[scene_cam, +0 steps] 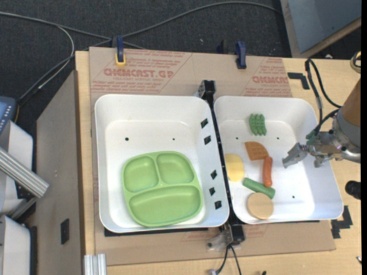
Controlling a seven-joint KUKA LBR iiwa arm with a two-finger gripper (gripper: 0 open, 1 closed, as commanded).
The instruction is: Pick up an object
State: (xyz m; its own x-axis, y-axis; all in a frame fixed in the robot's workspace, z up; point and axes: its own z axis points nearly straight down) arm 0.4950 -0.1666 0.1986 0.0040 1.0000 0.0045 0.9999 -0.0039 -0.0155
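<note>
The gripper (pixel 300 154) hangs over the right bin (pixel 304 110) near its right wall, fingers spread and holding nothing. The left bin (pixel 109 119) bears a green divided tray (pixel 163 187). Well left of the gripper lies an orange sausage (pixel 268 171).

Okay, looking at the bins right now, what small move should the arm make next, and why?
Probably shift the gripper a little toward the left bin, over the orange-red sausage piece. The gripper hangs over the right bin with nothing between its fingers, and that piece lies nearest, beside the green stick.
</note>
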